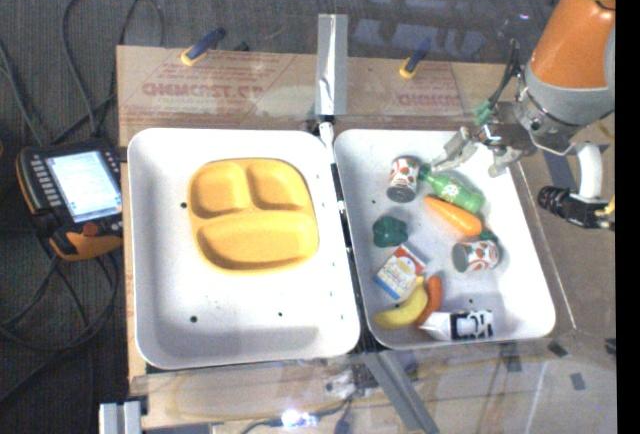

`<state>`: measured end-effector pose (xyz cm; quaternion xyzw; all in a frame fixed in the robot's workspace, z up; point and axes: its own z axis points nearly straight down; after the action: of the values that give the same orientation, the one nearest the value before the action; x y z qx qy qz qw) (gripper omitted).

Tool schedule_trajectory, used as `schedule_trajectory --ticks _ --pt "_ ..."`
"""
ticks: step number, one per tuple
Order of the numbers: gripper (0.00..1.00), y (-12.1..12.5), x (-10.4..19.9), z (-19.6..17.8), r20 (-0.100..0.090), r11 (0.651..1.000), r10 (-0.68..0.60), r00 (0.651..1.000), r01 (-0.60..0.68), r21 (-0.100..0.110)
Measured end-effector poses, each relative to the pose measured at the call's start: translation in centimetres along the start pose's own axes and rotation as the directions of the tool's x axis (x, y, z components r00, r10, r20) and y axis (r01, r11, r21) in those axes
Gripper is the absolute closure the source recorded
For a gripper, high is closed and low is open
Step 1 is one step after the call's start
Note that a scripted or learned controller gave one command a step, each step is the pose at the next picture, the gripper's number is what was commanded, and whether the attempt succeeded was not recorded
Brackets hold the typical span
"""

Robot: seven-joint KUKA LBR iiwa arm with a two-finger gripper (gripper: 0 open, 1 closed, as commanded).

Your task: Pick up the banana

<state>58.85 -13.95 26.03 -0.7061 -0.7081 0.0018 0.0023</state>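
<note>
Yellow banana (398, 311) lies at the lower middle of the right bin (535, 307), touching a small carton (399, 273). Gripper (462, 148), fingers spread and holding nothing, hovers at the bin's upper edge, so the approach is under way; next it must travel down-frame and descend. Cardboard covers the bench (250, 87); carpet and cables lie beyond.

Even, fairly bright overhead light; soft shadows inside the two shallow white plastic bins (150, 252). Mild glare on their rims; the picture is slightly soft and grainy.
</note>
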Motion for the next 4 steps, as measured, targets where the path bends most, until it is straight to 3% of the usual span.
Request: schedule_trajectory --ticks 1,2,3,4 --pt "0.0 -9.2 4.1 9.3 -0.001 1.0 -0.016 1.0 0.016 0.003" --pt "0.0 -10.4 10.7 8.0 -0.001 0.973 -0.231 0.973 0.231 0.002" --pt "0.0 -10.5 3.2 11.2 -0.001 0.876 -0.482 0.876 0.482 0.0" --pt "0.0 -10.4 11.2 8.0 0.0 0.989 -0.151 0.989 0.151 0.002"
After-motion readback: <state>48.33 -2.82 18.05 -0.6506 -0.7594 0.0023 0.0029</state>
